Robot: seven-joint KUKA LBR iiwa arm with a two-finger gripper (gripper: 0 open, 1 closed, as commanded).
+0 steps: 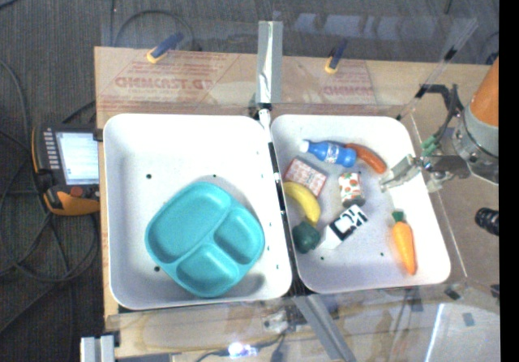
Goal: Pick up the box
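A flat pink-and-white box (pixel 306 177) lies in the right bin (pixel 422 275), left of centre, beside a banana (pixel 303 201). A smaller black-and-white box (pixel 349 222) sits nearer the bin's middle. A small carton with a red print (pixel 350 186) stands between them. My gripper (pixel 415 172) hangs over the bin's right side, well to the right of the boxes and touching none of the objects. It is open, with nothing between its fingers.
The right bin also holds a blue bottle (pixel 331 152), an orange piece (pixel 371 159) beside it, a dark green item (pixel 306 236) and a carrot (pixel 404 245). In the left bin (pixel 122 149) lies a teal divided plate (pixel 206 238).
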